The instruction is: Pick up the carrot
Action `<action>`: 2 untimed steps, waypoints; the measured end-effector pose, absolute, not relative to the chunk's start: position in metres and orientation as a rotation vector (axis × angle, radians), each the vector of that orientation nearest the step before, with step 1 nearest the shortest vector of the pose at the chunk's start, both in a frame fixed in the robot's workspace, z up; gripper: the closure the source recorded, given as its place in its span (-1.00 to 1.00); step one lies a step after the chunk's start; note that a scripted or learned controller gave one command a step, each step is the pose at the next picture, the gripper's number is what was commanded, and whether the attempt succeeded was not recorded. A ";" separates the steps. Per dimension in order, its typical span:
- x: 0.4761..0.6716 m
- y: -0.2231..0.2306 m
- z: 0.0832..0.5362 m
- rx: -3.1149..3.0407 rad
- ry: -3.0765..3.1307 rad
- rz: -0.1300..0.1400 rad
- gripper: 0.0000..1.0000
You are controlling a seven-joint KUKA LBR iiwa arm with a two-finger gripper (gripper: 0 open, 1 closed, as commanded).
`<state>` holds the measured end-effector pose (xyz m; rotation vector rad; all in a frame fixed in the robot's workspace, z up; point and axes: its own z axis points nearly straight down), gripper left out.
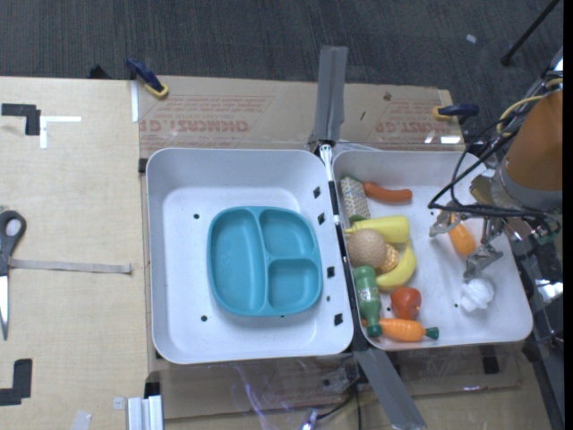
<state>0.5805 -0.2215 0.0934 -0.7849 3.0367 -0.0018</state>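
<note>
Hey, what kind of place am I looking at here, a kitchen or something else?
Probably a robot lab test bench, not a kitchen. Two white bins sit on cardboard held by clamps, the food looks like toys such as the carrot, and a cabled gripper hangs over the right-hand bin.

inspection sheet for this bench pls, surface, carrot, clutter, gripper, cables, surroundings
surface: two white bins, left bin and right bin, side by side on a cardboard-covered bench.
job's things: carrot lies at the right bin's near edge, untouched.
clutter: teal divided plate in the left bin; bananas, tomato, green bottle, red sausage, white lump in the right bin.
grippers: gripper is over the right bin, around an orange piece.
cables: black cables loop by the wrist.
surroundings: scissors at left; blue clamps on the far edge.
</note>
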 end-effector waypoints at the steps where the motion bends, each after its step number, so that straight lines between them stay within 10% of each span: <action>1: 0.583 -0.221 0.104 -0.783 3.031 -0.006 1.00; 2: 0.585 -0.221 0.115 -0.781 3.025 -0.011 1.00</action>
